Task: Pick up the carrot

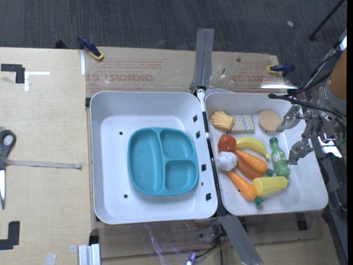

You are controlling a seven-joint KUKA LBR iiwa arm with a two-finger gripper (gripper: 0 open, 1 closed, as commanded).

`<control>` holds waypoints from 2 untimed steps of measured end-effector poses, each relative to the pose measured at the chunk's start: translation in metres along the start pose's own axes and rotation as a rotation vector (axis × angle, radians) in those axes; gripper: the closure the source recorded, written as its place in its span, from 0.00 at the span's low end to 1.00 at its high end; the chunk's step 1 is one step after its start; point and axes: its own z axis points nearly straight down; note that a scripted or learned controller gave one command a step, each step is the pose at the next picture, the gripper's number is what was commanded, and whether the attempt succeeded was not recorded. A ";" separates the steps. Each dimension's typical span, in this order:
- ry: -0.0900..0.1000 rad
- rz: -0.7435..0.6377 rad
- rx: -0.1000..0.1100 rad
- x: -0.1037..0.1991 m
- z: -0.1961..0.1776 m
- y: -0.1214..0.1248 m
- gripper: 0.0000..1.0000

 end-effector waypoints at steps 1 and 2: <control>-0.002 -0.226 0.000 0.000 0.118 0.039 0.00; -0.005 -0.219 0.004 0.046 0.133 0.069 0.00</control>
